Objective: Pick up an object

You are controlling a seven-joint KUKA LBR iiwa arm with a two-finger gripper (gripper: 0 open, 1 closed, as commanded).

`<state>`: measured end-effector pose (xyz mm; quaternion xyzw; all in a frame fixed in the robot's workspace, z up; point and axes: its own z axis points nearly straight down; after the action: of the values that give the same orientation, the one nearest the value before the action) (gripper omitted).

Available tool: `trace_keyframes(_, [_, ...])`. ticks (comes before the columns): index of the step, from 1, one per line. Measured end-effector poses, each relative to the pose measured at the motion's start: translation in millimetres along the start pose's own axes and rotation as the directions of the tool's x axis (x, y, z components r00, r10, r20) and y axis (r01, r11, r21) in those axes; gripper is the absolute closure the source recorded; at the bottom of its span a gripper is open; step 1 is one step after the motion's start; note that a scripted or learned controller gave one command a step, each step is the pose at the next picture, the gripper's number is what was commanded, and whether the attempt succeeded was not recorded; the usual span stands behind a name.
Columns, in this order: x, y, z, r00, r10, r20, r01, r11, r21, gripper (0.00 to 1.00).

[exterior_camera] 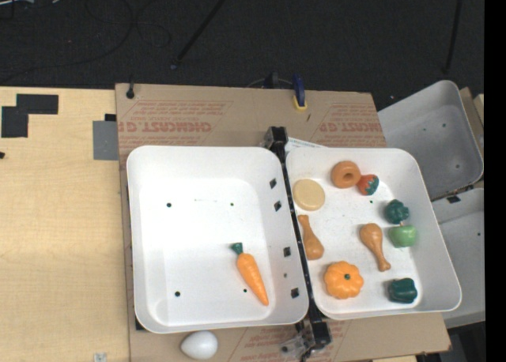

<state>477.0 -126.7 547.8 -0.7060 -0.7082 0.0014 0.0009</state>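
**Two bins, toys mostly in the right one**

Camera view: The left bin (pixel 150 194) has one thing in it, a carrot (pixel 253 275), lying toward 5 o'clock of the bin floor with its green top pointing to 11 o'clock.

The right bin (pixel 431 218) touches the left one along a shared edge and carries the rest. A doughnut (pixel 345 174) sits at 12 o'clock, with a small red fruit (pixel 368 185) touching it on the 4 o'clock side. A pale round biscuit (pixel 309 194) lies at 10 o'clock. Below it, against the shared edge at 8 o'clock, is a drumstick (pixel 309 239). A second drumstick (pixel 375 246) lies near the middle, tilted. A piece of broccoli (pixel 397 212) is at 3 o'clock, with a light green fruit (pixel 404 235) just beneath it. A pumpkin (pixel 343 280) sits at 6 o'clock and a dark green pepper (pixel 402 290) at 5 o'clock.

A white egg (pixel 198 345) rests on the cardboard sheet (pixel 237 111), just past the left bin's 6 o'clock rim.

How far the gripper is open, and whether it has hold of anything, I cannot tell.
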Motion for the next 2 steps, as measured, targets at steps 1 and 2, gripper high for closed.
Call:
trace_keyframes(1, [0.2,0.0,0.5,1.000,-0.001,0.000,0.001,1.000,0.001,0.00])
trace_keyframes(2, [0.5,0.8,-9.4,1.000,-0.004,0.000,0.004,1.000,0.003,1.00])
